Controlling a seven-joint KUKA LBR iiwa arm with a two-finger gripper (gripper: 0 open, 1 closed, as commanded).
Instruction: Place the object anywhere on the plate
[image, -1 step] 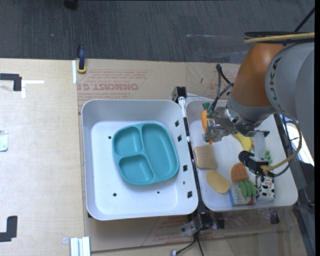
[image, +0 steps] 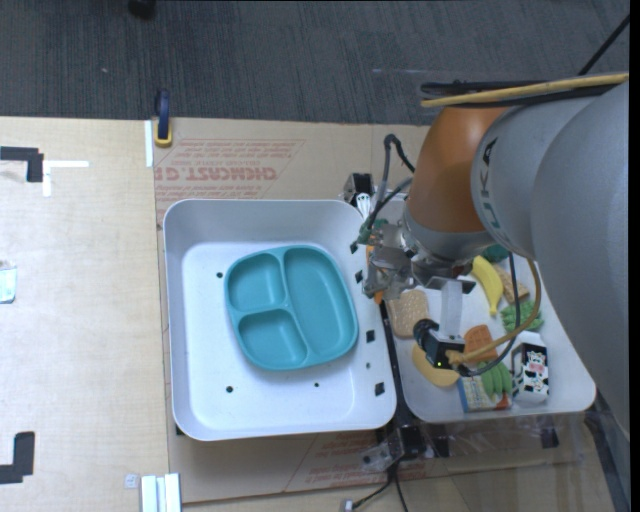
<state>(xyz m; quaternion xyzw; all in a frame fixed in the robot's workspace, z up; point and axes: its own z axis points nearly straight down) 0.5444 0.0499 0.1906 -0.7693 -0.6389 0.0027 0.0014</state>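
Grey arm (image: 560, 170) in from the right, orange-banded wrist (image: 450, 185) and gripper (image: 388, 268) pointing steeply down.

I'm reading a solid teal plate (image: 290, 308), and both the left bin (image: 200, 420) and the right bin (image: 428, 398) are plain white. I see a yellow banana (image: 488, 283), a speckled tan slice (image: 408, 312), green pieces (image: 522, 318), and a black-and-white cow-patterned carton (image: 535, 372). The arm (image: 570, 150) shows grey, with its band (image: 455, 170) orange. The cardboard (image: 230, 165) is brown with red lettering.
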